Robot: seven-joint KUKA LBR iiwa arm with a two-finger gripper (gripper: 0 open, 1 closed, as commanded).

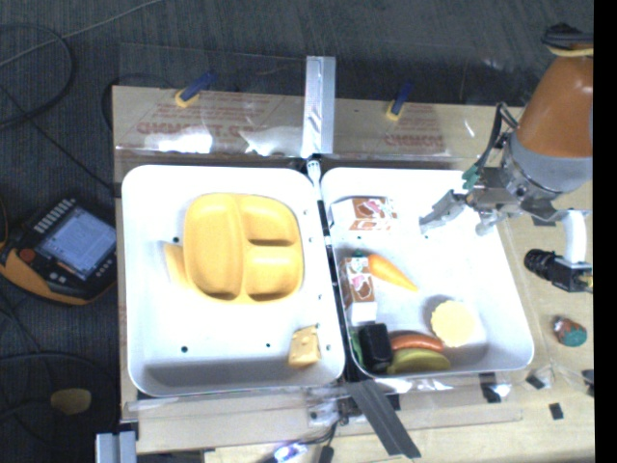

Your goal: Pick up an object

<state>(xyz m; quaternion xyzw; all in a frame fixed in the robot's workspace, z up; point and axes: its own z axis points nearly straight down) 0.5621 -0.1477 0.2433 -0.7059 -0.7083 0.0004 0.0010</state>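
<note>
My gripper (461, 218) hangs over the upper right part of the right bin (501, 287), open, with nothing between its fingers. Below and left of it lie an orange carrot (390, 270) and a pale yellow round piece (455, 321). A printed packet (370, 210) lies to the gripper's left near the bin's top edge. A second printed packet (360, 285) rests beside the carrot. At the bin's front are a black block (374, 343) and a red and green piece (420, 352).
The left bin (145, 287) holds a yellow divided tray (241, 244) and a small tan block (305, 346) at its front right corner. A raised divider (328, 258) separates the bins. A handheld device (67, 244) lies off the bench at left.
</note>
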